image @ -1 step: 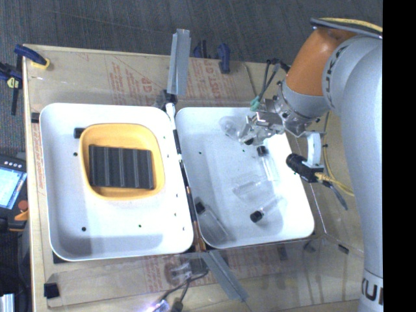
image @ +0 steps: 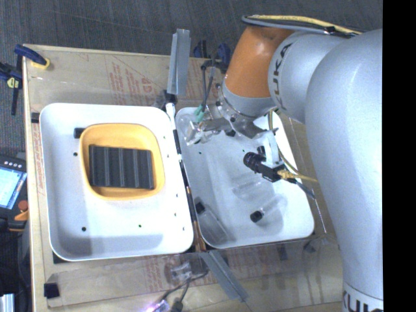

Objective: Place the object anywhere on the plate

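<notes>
Tool low in the right bin's far-left corner

Your tool [image: 198, 130] sits there; you cannot tell its state. A small dark object [image: 257, 216] lies well apart, nearer you; the yellow plate [image: 121, 135] is in the left bin [image: 97, 239].

The letters "UKA" can be read on the grey arm [image: 338, 96] beside its orange band; red print on the counter [image: 123, 77] is illegible.

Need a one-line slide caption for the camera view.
KUKA arm reaches into the right bin; yellow plate with dark insert sits in the left bin.
</notes>
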### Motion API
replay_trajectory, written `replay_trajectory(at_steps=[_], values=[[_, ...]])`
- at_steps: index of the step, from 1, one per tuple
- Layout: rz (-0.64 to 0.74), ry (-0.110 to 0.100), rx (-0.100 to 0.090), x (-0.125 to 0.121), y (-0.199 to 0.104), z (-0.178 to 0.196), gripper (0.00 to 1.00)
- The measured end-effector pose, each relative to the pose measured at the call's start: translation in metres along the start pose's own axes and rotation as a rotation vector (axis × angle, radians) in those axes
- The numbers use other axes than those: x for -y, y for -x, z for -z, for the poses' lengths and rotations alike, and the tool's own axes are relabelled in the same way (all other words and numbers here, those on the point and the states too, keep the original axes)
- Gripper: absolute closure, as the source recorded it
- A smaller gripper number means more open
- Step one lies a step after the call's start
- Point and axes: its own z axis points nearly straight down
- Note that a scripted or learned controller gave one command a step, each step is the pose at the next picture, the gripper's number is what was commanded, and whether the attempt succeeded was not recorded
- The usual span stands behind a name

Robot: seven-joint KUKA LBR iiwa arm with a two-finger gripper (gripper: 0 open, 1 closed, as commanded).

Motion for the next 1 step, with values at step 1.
replay_trajectory(at_steps=[1], values=[[0.075,0.000,-0.001,-0.0060,-0.0374,-0.0003,1.00]])
